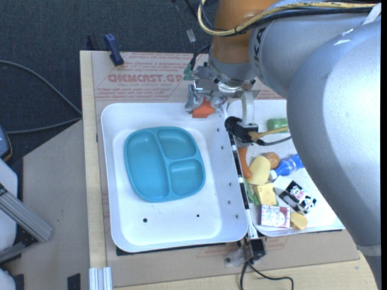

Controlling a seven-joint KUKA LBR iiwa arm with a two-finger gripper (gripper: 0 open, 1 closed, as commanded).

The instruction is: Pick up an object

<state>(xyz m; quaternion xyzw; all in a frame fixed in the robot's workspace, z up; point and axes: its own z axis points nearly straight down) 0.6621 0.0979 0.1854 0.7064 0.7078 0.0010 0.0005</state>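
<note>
A blue clip sits at the far left corner of the tabletop, which carries two white bins side by side. The left bin holds a blue divided plate, lying flat near its middle. At that bin's far right corner lies a small orange piece, and the grey arm's end effector hangs directly over it, touching or just above; whether it is clenched, released or grasping the piece cannot be told from this angle. To the right, the right bin is crowded: a green piece at the far side, a yellow lump beside a blue piece, then a yellow block, a black-and-white toy and a printed packet at the near edge.
</note>
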